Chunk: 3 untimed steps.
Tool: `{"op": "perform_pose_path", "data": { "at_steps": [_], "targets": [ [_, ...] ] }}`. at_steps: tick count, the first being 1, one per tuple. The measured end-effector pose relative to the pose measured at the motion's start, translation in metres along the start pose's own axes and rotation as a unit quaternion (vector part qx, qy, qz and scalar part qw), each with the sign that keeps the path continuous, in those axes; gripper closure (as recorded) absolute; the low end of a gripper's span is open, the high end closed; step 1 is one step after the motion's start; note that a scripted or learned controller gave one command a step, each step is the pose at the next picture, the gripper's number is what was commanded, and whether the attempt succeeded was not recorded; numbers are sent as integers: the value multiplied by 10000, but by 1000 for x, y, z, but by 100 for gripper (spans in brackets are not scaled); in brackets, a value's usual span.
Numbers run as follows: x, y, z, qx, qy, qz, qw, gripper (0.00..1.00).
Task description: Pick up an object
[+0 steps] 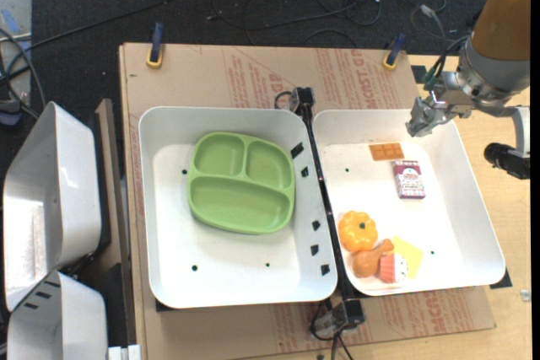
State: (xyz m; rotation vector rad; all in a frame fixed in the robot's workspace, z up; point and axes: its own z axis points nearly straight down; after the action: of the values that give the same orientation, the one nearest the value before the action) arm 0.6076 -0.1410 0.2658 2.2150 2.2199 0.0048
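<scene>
Orange toys (pixel 371 247), tool (pixel 419 124) far above.

arm (pixel 504 21): the top and right picture edges cut it off
gripper (pixel 419 125): too small and dim to see its fingers well
box (pixel 409 179): its print is too tiny to read
spare bins (pixel 42 206): the left edge cuts them off

A brown table (pixel 253 72) carries two shallow white bins touching side by side: the left bin (pixel 164 265) and the right bin (pixel 472 206). Two yellow-handled clamps (pixel 154 46) grip its far edge.
</scene>
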Motion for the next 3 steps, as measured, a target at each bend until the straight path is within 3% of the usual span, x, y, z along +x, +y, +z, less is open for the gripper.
{"op": "perform_pose_path", "data": {
  "at_steps": [1,3],
  "targets": [
    [0,1,-32,6,1,-4,10000,100],
    [111,6,3,43,13,-26,10000,100]
  ]
}}
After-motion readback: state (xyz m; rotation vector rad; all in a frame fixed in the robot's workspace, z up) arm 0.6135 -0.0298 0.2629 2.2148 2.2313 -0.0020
